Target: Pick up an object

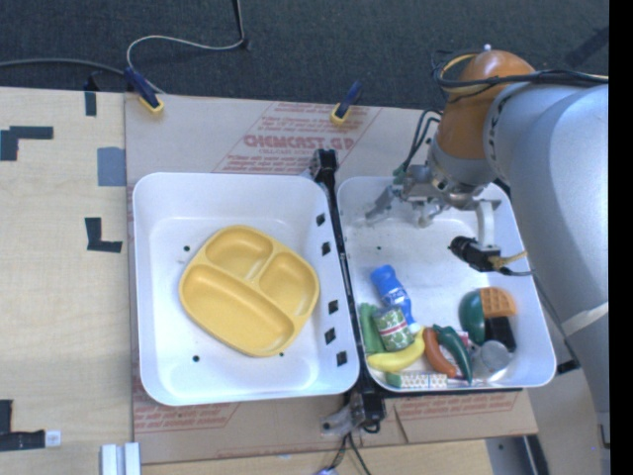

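In the right bin (524, 364) we see the small things lying together near its front edge. A blue bottle (390, 290) lies tilted, a green can (393, 330) just below it, a yellow banana (396, 360) at the front, then a carrot (438, 352) and an orange block (497, 301).

Arm (564, 166) cut off at the right edge.

Clearly a robotics lab: cardboard sheet (297, 142) clamped (145, 91) to a taped wooden bench (49, 265), two white bins (148, 295), trailing cable (188, 43), dark carpet (346, 18) beyond the far edge.
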{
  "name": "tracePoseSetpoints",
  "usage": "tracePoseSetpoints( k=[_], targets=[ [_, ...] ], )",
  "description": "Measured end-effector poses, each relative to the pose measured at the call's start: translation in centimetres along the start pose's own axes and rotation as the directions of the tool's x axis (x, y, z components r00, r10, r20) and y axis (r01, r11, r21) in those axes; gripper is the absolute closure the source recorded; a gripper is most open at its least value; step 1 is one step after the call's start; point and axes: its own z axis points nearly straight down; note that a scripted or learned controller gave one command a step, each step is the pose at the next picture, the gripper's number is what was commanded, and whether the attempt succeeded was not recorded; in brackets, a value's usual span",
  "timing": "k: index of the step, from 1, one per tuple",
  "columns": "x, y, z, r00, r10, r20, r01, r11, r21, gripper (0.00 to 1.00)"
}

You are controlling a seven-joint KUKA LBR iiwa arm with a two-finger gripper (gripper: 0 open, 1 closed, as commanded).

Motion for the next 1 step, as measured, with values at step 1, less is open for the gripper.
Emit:
tracePoseSetpoints(
  k=[1],
  targets=[
    [2.16,-8.03,0.91,1.0,0.004,-0.003,-0.004,1.0,0.001,0.0]
  ],
)
